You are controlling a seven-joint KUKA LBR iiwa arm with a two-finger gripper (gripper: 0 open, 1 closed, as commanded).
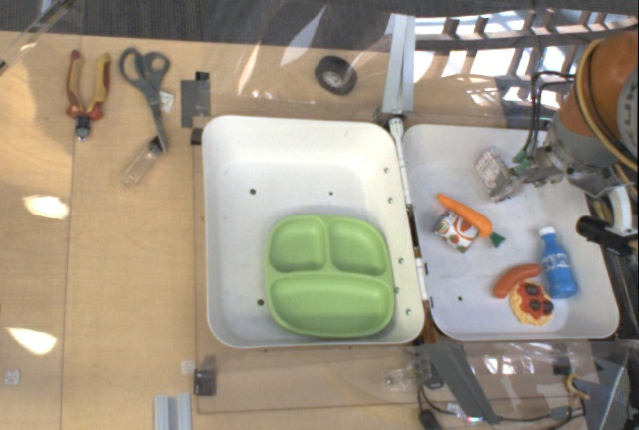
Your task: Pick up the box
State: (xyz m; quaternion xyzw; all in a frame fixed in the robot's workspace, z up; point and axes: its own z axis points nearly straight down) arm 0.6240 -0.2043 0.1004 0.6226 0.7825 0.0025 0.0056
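Closest to me in the right white plastic bin (454,308), by its near right corner, lies a flat toy pizza slice (532,303), yellow with red rounds. A glossy red-orange toy sausage (511,279) touches its far edge. Just right of them a small blue plastic bottle with a white cap (557,265) lies along the bin's right side.

The left white plastic bin (222,218) carries a smooth lime-green divided plate (329,275) with rounded corners. It sits toward the near edge, with two small wells behind one long well.

The small white cardboard box with red and orange print (455,232), my target, rests on the floor of the right bin near its left wall, about midway along that wall. An orange toy carrot with a green stub (468,215) lies slanted against the box's far side. Nothing grips the box.

Farther back, a crumpled silvery-grey wrapper (490,169) sits toward the bin's far edge. The gripper (522,169) is just beside it on the right, well apart from the box. I cannot tell whether it is open or closed. The grey arm with its orange band (604,99) fills the far right corner.

On the wooden bench (100,268) behind the left bin lie a dark roll of tape (336,73), grey-handled scissors (148,79) and red-handled pliers (85,89).
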